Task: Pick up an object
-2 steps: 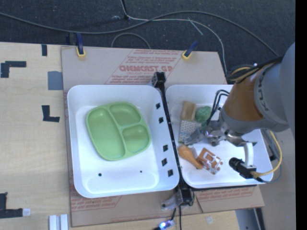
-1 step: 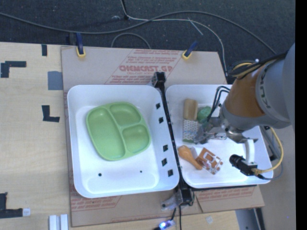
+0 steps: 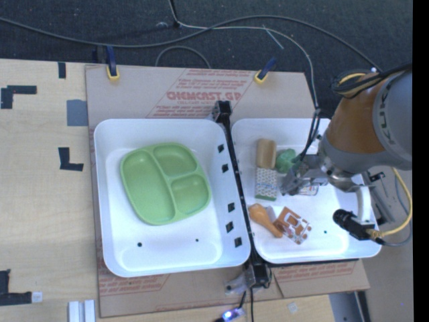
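Note:
The right bin (image 3: pixel 335 247) holds several small objects: a tan cylinder (image 3: pixel 266 153), a green lump (image 3: pixel 286 159), a patterned green and white block (image 3: pixel 265 183), an orange carrot-like piece (image 3: pixel 264 219) and a brown and white lattice toy (image 3: pixel 293 224). My gripper (image 3: pixel 293 182) hangs low in the right bin, just right of the patterned block and below the green lump. A small clear or white item (image 3: pixel 308 188) lies right beside the gripper. Nothing shows plainly between its tips.
The left bin (image 3: pixel 114 247) holds a green divided plate (image 3: pixel 165 182). A black divider (image 3: pixel 231 180) with clips runs between the bins. The arm's grey and orange body (image 3: pixel 365 129) covers the right bin's upper right. Cables (image 3: pixel 201 25) trail behind the bench.

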You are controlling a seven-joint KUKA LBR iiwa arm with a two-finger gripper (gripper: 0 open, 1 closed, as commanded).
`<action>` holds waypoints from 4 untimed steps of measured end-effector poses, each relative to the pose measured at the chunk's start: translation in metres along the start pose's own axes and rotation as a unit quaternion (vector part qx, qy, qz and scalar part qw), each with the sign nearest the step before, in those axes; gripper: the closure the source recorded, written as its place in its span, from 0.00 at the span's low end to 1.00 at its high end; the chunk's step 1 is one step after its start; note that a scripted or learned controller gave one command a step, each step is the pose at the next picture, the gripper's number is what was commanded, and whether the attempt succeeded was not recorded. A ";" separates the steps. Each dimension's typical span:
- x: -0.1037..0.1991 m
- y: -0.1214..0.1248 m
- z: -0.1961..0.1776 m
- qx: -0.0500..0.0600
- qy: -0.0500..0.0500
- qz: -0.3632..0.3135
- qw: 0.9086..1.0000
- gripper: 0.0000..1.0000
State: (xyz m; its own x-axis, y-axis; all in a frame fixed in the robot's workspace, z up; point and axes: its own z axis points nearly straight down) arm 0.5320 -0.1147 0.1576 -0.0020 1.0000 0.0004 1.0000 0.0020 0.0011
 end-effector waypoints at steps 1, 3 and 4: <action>0.003 0.003 -0.042 -0.001 0.000 0.000 1.000 1.00; -0.001 -0.002 -0.107 0.001 0.000 0.000 1.000 1.00; 0.045 0.005 -0.106 0.001 0.000 -0.001 1.000 1.00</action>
State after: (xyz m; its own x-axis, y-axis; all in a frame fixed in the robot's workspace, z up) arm 0.5362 -0.0697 0.2640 -0.0047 1.0000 0.0001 1.0000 0.0047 -0.0010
